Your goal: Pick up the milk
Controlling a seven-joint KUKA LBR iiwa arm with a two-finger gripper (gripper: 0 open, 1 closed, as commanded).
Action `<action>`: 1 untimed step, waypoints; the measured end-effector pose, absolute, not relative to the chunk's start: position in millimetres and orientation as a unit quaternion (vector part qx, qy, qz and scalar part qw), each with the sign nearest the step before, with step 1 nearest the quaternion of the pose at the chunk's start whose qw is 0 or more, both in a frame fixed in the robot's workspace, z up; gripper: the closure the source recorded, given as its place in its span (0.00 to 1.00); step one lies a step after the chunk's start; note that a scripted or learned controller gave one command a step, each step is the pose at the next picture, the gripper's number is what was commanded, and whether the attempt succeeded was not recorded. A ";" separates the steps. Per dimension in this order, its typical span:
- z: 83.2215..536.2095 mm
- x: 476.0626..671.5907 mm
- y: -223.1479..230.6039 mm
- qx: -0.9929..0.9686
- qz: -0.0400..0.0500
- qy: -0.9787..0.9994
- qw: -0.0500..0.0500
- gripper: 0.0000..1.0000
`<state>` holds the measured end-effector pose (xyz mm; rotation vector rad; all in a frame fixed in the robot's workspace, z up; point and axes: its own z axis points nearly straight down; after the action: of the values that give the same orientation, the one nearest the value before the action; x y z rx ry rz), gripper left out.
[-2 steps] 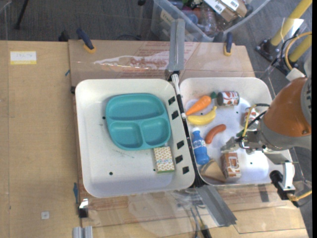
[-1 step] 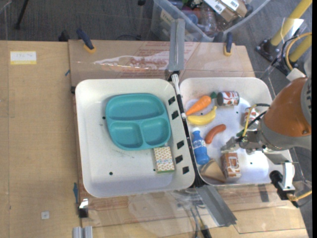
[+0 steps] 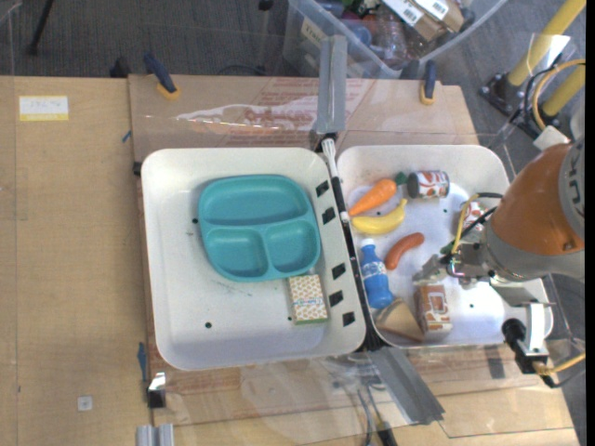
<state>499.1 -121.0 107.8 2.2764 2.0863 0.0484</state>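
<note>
The milk (image 3: pixel 433 308) is a small brown and white carton lying in the right bin (image 3: pixel 483 161) near its front wall. My gripper (image 3: pixel 449 268) hangs over the right bin just behind the carton's far end, at the end of the grey and orange arm coming in from the right. The view is too small and dark there to tell how the gripper stands. Nothing shows held in it, and the carton rests on the bin floor.
Around the milk lie a bread slice (image 3: pixel 400 321), a blue bottle (image 3: pixel 376 276), a sausage (image 3: pixel 404 248), a banana (image 3: pixel 380 219), a carrot (image 3: pixel 374 196) and a can (image 3: pixel 428 185). The left bin (image 3: pixel 177 328) holds a teal divided plate (image 3: pixel 257 226) and a small box (image 3: pixel 308 298).
</note>
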 end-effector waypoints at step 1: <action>90.6 484.9 -106.3 0.741 0.006 0.672 0.007 0.00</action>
<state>484.9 -106.3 90.6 2.3160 2.1006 0.0180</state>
